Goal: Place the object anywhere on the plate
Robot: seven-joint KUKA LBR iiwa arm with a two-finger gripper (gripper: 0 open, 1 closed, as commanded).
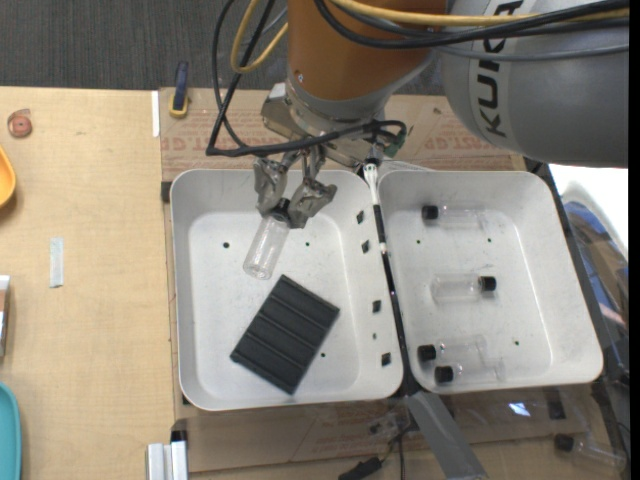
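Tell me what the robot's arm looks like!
The arm is big, round and shiny grey, with dark letters on its side. A wide orange band wraps it above the wrist. Black and yellow cables loop around it. Its small gripper is grey metal.

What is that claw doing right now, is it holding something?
Gripper: closed on the top end of a clear vial, above the left bin, near the black ridged plate.

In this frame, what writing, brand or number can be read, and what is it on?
"KU", then a cut-off letter: large dark letters on the grey arm link at top right, most likely the KUKA brand.
Red printing on the brown cardboard strip behind the white left bin: too faint and covered to read.
Nothing else legible.
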